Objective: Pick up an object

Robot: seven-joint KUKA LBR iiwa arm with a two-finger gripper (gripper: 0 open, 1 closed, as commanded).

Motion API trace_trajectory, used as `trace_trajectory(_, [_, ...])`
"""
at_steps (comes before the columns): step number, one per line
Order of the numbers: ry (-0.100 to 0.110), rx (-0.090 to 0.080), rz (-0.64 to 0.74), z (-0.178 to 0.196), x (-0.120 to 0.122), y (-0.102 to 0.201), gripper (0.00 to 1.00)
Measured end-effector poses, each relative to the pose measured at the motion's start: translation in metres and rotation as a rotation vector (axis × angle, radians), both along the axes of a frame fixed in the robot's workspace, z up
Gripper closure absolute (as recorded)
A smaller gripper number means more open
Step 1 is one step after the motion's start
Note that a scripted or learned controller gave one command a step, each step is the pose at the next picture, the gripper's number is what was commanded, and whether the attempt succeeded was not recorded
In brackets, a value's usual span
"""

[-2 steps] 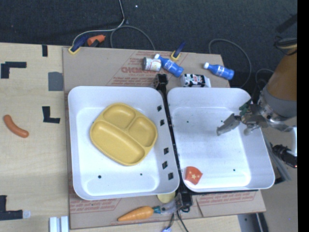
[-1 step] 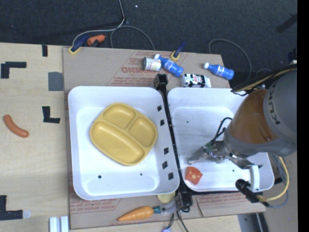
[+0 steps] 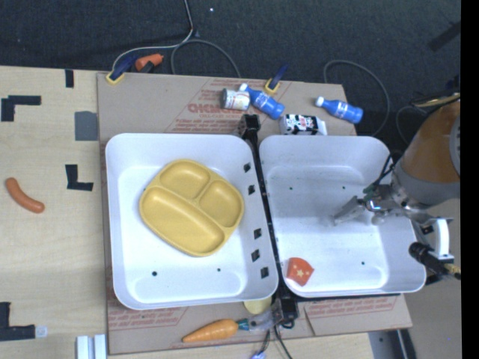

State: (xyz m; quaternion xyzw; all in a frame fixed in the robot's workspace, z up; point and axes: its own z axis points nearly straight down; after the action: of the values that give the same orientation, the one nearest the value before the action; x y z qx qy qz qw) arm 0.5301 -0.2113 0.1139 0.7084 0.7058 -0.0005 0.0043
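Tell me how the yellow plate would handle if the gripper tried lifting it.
The yellow plate looks like stiff moulded plastic, so probably light and rigid. It lies flat and wide in the left bin, so unlikely to roll. Its smooth, low rim may slip from the gripper.

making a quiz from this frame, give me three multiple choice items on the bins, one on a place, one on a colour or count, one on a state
1. Where does the yellow divided plate lie?
A. left bin
B. right bin
C. on the bench outside the bins

2. What colour is the small object in the right bin?
A. blue
B. red
C. green

3. What is between the end effector fingers?
A. the carrot
B. a blue bottle
C. nothing

Answers:
1 A, the plate rests inside the left bin.
2 B, it is red with a yellow mark.
3 C, the fingers sit above bare bin floor, apart from the red object.
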Motion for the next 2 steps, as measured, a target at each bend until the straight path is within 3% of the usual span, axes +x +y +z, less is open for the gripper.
trace_trajectory(1, [0.000,0.004,0.010,-0.029,0.097,0.022,0.00])
trace_trajectory(2, [0.001,0.009,0.013,-0.028,0.131,0.110,0.00])
